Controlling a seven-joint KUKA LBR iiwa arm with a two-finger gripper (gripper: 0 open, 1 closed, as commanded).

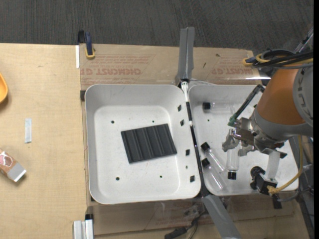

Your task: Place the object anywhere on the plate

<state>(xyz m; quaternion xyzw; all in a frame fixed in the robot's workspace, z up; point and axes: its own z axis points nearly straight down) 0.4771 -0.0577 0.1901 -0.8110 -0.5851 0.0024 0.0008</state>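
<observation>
The dark ribbed plate (149,143) is lying flat near the middle of the left bin (99,183), tilted slightly against the bin's edges. Right of that plate, across the divider, the arm (284,101) is reaching down into the right bin (214,183), and its jaws (233,144) are hanging over a clear tube with a black cap (231,164) resting on the bin floor. The tube seems to be sitting just under the jaws, but whether they are released or clenched cannot be told. More small clear, black-capped pieces (206,105) are lying between the plate and the jaws.
</observation>
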